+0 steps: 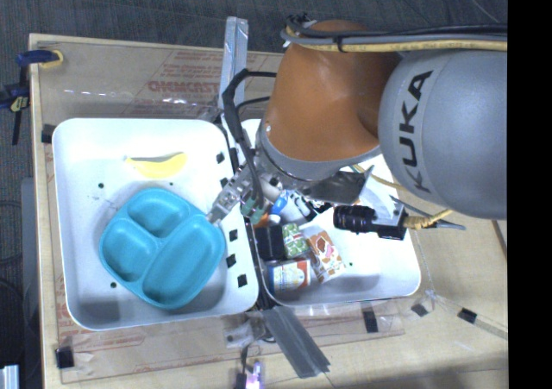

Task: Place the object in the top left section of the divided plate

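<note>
A blue divided plate [160, 247] with three sections lies in the left bin [79, 178], towards its front. Just behind the plate, a yellow banana [158, 164] rests on the bin floor. My gripper [228, 203] hangs low over the wall between the two bins, right by the plate's right rim. The large grey and orange arm [345, 103] covers the back of the right bin. No object is visible in the gripper from this angle.
The right bin [379, 279] holds a pile of small items: a white bottle [285, 206], a black block [269, 242], printed packets [317, 251] and a can [289, 275]. A blue clamp [34, 58] sits at the bench's far left corner.
</note>
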### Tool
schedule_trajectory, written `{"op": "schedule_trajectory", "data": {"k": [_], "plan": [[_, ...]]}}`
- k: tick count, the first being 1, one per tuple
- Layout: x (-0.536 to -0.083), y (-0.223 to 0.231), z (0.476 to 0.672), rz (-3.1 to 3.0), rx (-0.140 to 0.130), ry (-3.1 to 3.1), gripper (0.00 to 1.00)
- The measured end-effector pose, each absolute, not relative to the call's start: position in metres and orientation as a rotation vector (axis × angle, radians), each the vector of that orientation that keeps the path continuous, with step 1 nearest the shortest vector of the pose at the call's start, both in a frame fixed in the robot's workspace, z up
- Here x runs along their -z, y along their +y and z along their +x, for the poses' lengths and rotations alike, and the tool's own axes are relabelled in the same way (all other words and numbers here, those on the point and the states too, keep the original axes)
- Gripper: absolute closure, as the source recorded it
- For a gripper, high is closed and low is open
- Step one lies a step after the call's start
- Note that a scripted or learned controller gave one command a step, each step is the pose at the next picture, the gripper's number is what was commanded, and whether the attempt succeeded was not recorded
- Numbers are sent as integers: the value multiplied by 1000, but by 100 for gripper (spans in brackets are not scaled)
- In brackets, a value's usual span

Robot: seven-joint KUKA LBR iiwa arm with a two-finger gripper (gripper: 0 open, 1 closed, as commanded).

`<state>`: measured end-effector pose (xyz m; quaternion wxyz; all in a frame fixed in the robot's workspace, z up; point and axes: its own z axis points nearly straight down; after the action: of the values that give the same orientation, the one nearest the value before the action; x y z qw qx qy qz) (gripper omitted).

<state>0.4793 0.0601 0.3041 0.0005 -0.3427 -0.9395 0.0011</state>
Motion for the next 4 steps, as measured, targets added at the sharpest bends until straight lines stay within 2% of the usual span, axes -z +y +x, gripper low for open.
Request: {"op": "schedule_trajectory", "data": {"k": [1, 2, 3, 4], "plan": [[-288, 28, 477, -2136, -4, -2301, 100], [-190, 89, 475, -2535, -12, -1850, 100], [-118, 129, 478, -1998, 4, -2422, 100], [-279, 59, 477, -2272, 0, -2168, 100]]}}
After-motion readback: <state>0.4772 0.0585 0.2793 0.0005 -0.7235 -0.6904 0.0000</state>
